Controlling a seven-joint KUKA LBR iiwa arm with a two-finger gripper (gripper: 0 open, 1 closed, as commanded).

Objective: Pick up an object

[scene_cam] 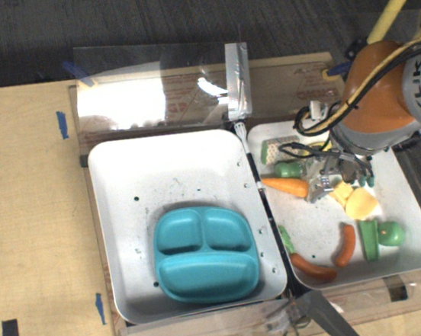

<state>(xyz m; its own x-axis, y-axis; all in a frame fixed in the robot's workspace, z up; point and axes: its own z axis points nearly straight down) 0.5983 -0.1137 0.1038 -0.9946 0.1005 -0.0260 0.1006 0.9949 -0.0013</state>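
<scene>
Hovering fingers point(322, 185) sit between carrot point(286, 186) and yellow toy point(355, 199).

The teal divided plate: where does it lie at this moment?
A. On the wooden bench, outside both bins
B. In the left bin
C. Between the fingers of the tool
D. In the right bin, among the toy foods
B. The teal divided plate rests on the floor of the left bin, while the carrot and the other toy foods lie in the right bin.
</scene>
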